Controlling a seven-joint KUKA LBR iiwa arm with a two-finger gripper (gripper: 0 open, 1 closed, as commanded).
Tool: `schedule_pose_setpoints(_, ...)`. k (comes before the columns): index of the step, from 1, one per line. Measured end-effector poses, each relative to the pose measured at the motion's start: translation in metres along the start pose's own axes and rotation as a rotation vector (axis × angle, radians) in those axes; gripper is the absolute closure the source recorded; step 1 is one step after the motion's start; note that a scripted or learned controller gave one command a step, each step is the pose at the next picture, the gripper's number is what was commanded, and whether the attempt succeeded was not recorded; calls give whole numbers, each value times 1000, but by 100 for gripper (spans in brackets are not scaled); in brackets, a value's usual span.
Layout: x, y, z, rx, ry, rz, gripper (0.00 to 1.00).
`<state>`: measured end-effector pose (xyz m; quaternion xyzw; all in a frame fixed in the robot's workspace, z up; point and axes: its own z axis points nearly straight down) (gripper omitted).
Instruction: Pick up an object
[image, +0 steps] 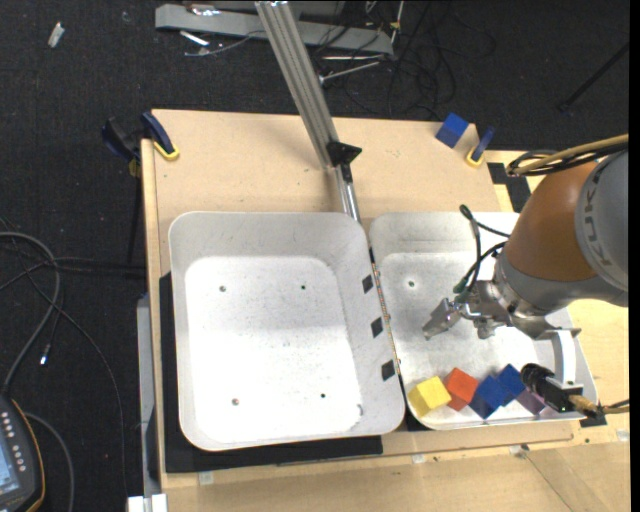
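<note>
We count two white bins, and in the right bin (430, 235) four blocks sit along its near edge, one yellow block (430, 395), one orange block (461, 387), one blue block (497, 390) and one purple block (531, 401), while the gripper (442, 318) hovers above the bin's middle.

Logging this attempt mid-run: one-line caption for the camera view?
Gripper poised over the right bin, above yellow, orange and blue blocks.
</note>
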<state>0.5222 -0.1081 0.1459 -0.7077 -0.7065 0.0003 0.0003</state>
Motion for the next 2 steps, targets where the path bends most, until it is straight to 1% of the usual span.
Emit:
schedule_pose_setpoints(1, 60, -33, -52, -3, 2, -9, 0)
schedule_pose_setpoints(2, 57, -32, -59, -3, -1, -4, 100)
